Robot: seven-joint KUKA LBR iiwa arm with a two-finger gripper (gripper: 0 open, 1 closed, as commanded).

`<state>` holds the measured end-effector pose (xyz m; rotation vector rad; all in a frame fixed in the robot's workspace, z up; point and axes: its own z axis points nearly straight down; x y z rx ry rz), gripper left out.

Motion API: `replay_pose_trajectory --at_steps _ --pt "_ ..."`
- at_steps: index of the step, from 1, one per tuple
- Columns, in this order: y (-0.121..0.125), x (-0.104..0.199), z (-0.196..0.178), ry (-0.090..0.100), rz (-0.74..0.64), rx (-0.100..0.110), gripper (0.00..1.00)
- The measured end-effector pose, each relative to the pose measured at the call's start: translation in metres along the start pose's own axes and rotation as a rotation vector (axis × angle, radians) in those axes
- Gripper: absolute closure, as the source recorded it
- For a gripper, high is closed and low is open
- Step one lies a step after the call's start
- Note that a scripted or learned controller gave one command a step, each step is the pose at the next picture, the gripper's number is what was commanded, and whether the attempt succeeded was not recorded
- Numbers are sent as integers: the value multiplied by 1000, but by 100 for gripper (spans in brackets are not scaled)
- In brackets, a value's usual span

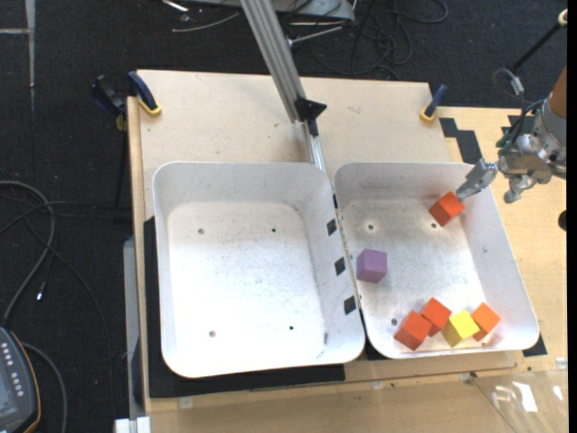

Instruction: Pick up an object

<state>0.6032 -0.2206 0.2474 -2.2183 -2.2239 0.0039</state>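
A pale wooden bench top stands on a dark carpeted floor. Black cables trail over the floor past the bench's left edge and beyond its far edge. Clamps with yellow pads grip the far-left corner and the far-right corner. A slanted aluminium bar rises from the bench's far middle. At the lower left sits what may be a dark handheld device.
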Motion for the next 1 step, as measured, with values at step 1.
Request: replay_pose_trajectory --at_steps 1 --pt "8 0 90 3 1 4 0"
